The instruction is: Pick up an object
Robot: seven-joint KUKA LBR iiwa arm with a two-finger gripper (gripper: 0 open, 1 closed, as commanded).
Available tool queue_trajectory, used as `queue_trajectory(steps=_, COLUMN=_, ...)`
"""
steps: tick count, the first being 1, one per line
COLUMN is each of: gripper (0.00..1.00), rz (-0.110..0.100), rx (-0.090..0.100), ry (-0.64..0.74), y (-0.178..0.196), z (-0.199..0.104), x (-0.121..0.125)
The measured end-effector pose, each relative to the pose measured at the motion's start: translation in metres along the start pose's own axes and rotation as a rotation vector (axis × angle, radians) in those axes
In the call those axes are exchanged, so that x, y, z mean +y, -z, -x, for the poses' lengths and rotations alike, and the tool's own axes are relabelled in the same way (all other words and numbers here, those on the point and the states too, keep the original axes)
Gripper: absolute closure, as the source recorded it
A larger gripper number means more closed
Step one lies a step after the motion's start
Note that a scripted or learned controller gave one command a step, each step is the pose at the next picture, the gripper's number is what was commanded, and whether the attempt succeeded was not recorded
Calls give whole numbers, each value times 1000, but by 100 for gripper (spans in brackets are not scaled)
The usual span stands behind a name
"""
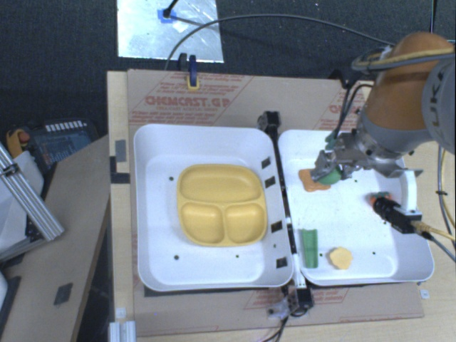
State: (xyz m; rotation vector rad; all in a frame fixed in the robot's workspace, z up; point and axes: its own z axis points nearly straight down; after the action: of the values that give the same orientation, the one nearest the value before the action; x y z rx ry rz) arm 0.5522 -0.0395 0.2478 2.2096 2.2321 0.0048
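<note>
Tool sits low in the right bin, over an orange piece w/ green item. We cannot tell its state. We see a yellow tray in the left bin.

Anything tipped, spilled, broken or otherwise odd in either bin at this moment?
Nothing stands out. The yellow divided tray lies flat in the left bin. In the right bin, the green block and yellow piece rest near the front, and the gripper is down at an orange piece.
</note>
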Motion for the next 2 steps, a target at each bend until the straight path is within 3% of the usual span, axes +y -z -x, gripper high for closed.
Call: queue_trajectory(steps=2, gripper=100, rz=-1, rx=0, ry=-1, y=-23, z=-98, x=25)
